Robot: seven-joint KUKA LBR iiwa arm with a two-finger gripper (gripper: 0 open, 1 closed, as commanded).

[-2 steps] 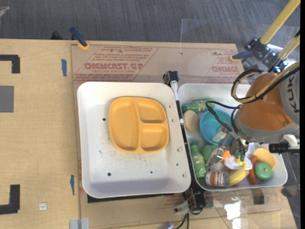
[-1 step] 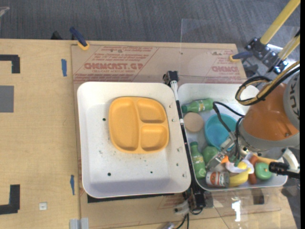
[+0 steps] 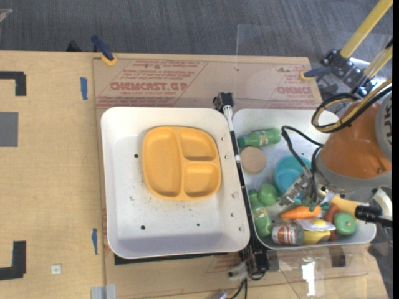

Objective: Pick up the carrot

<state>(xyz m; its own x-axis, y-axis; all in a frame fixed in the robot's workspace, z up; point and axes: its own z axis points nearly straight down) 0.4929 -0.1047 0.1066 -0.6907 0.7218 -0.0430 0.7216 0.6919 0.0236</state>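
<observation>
The carrot (image 3: 300, 213), orange with a green tip at its right end, lies flat among the clutter near the front of the right bin (image 3: 293, 120). My gripper (image 3: 305, 196) hangs directly over it, just behind it in the camera view, coming down from the orange-banded wrist on the right. The fingers (image 3: 292, 196) look spread apart, and nothing sits between them. The carrot rests in the bin, not lifted.
Crowding the carrot are a red-labelled can (image 3: 288, 234), a yellow piece (image 3: 318, 229), a green round fruit (image 3: 345, 224), a teal cup (image 3: 287, 172), green items (image 3: 267, 195), a tan disc (image 3: 253, 160) and a green bottle (image 3: 260, 137). The left bin (image 3: 124, 217) holds an orange divided plate (image 3: 182, 162).
</observation>
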